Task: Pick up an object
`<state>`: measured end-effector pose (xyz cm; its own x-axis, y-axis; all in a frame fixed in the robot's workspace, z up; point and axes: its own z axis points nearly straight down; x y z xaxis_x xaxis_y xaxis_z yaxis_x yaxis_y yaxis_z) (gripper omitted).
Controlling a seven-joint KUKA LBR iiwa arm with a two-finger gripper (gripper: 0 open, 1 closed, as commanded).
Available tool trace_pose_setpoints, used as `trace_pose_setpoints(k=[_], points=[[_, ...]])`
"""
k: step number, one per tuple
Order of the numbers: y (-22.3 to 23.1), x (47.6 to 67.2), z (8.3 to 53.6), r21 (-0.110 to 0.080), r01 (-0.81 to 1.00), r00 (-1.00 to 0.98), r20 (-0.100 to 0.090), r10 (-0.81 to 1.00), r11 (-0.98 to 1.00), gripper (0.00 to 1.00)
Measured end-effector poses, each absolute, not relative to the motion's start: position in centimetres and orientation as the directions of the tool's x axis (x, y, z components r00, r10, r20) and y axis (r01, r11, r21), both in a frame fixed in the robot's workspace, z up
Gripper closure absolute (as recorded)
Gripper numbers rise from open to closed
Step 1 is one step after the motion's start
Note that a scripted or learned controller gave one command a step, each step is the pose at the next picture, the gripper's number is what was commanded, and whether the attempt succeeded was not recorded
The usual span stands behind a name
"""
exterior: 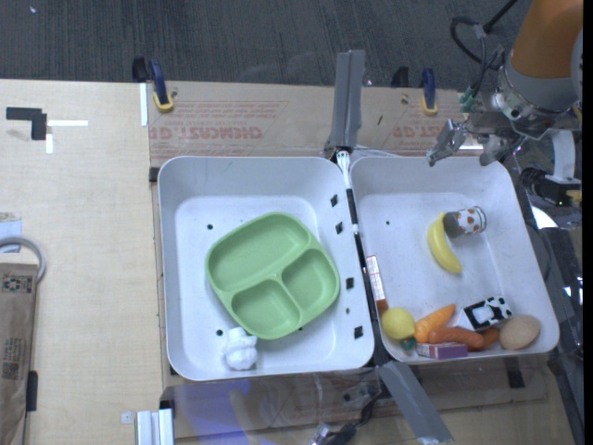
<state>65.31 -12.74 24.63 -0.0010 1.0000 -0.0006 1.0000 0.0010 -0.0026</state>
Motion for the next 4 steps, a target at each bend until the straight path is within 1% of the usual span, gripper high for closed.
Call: trace_pose_setpoints(k=[1, 2, 3, 4], points=[[-16.6, 62.9, 15.0, -0.001, 0.950, -0.312, 0.000, 0.950, 0.312, 0.00], [-12.2, 65.9, 11.7, 0.000, 0.981, -0.194, -0.001, 0.981, 0.194, 0.00], [-16.3, 58.0, 9.1, -0.003, 0.991, -0.131, 0.007, 0.991, 0.131, 0.00], [-15.9, 52.7, 9.2, -0.002, 0.995, -0.098, 0.001, 0.995, 0.098, 0.00]])
